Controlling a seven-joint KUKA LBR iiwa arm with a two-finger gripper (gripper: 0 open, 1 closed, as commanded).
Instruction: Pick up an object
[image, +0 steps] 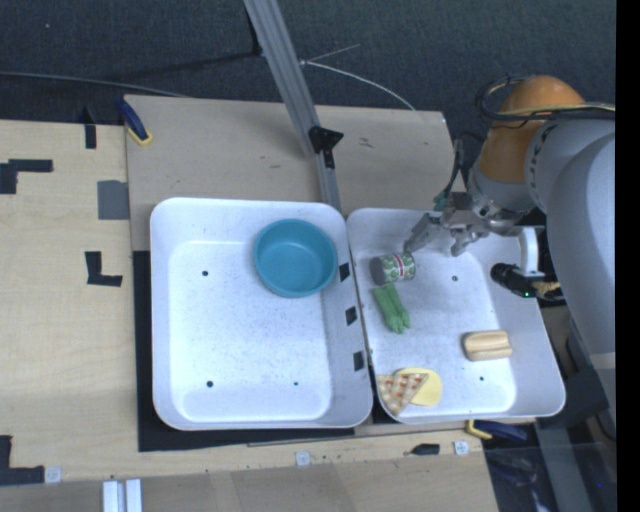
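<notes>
Gripper (432, 250): positioned over the upper-left part of the right bin (548, 398), reaching in from the right below the grey arm (590, 200) and its orange band (528, 112). Fingers (416, 240): spread apart, bare bin floor visible between them, nothing gripped. Left fingertip: just beside the upper right of the small can (397, 268); contact not determinable. Small can: lying on its side on the right bin floor, near the bin's left wall, green and red label facing up. Green object (392, 308): elongated, lying directly below the can in the view, just beside it, also near the left wall. Tan block (487, 345): resting on the floor in the right half of the same bin, well apart from the can and from the gripper. Yellow wedge (410, 388): flat, with a lattice-patterned left part, lying at the lower-left corner of the right bin against the rim. Left bin (162, 300): side by side with the right bin, rims touching, black clips (350, 315) along the joint. Blue bowl (295, 258): upright in the upper-right part of the left bin, well apart from the gripper. Metal pole (290, 80): slanting from the top edge down to the junction of the two bins. Bench (60, 300): light wood surface beneath both bins.
</notes>
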